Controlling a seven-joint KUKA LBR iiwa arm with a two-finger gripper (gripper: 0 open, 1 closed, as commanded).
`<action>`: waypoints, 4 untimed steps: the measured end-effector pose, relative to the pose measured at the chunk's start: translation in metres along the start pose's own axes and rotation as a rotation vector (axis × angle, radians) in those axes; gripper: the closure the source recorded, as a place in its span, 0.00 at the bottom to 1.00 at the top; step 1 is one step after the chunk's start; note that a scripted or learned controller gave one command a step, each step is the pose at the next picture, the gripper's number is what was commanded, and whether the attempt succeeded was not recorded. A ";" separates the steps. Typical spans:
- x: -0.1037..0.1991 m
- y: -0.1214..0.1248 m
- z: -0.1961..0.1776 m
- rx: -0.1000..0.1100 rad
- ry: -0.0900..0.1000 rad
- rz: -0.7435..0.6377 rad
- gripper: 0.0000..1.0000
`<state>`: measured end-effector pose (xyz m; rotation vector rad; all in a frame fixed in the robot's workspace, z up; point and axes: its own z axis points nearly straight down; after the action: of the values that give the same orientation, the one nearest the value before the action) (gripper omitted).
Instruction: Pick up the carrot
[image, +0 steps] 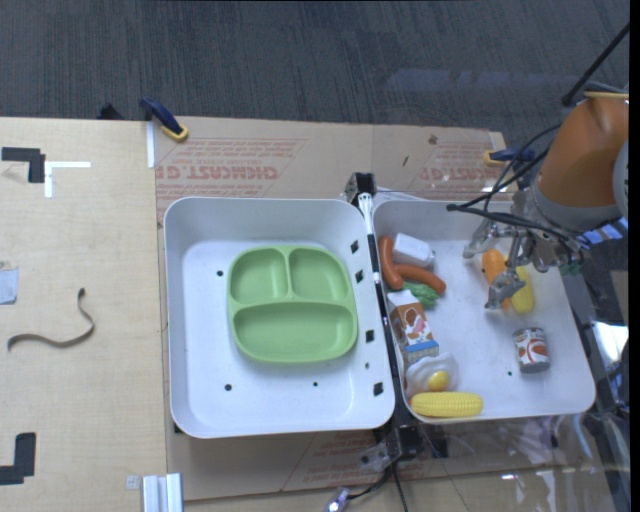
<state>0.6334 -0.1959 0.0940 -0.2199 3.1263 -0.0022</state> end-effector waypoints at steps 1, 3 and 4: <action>-0.003 0.001 -0.011 0.003 -0.007 -0.003 1.00; 0.074 -0.001 0.001 -0.011 -0.003 -0.297 0.00; 0.063 -0.015 0.000 -0.003 0.000 -0.043 0.00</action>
<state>0.5735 -0.2195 0.0932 -0.2873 3.1208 0.0026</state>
